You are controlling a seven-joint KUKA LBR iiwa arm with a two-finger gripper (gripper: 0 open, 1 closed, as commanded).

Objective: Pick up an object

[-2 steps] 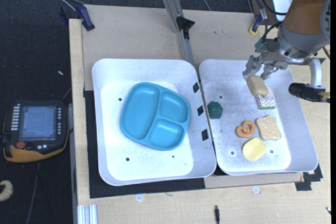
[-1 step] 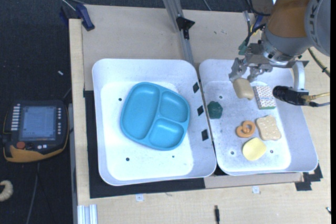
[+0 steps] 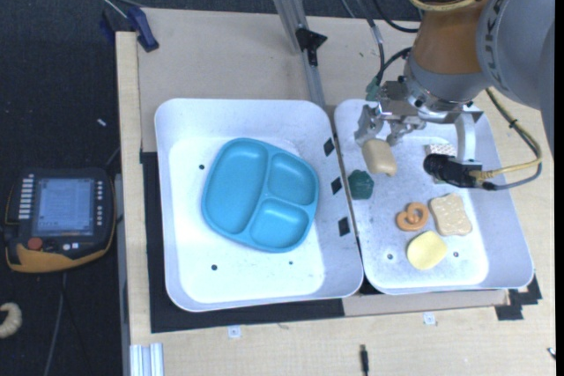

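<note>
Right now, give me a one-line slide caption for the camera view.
Gripper poised over a tan block in the right bin, beside a green piece; blue divided plate in the left bin.

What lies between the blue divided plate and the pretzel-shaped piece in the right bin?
In the camera view, between the blue plate and the pretzel piece run the bins' adjoining rims, with a small dark green object just inside the right bin.
</note>
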